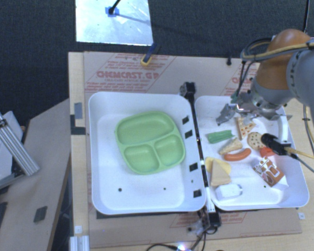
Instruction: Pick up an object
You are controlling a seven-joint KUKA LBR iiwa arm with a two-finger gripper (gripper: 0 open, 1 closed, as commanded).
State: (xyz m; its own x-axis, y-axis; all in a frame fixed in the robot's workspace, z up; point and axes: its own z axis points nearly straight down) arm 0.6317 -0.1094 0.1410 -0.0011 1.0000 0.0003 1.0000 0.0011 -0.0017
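We see the gripper (231, 112), jaws apparently spread and holding nothing, hanging above the green bean (220, 136) in the right bin (298, 192), a light, stiff, slippery toy we judge best pinched across its middle.

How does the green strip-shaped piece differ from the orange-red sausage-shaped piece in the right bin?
The green strip-shaped piece is flat and straight-edged; the orange-red sausage-shaped piece is rounded and slightly curved. The green one lies nearer the divider and further up the right bin; the sausage lies lower. Both lie flat and ungripped.
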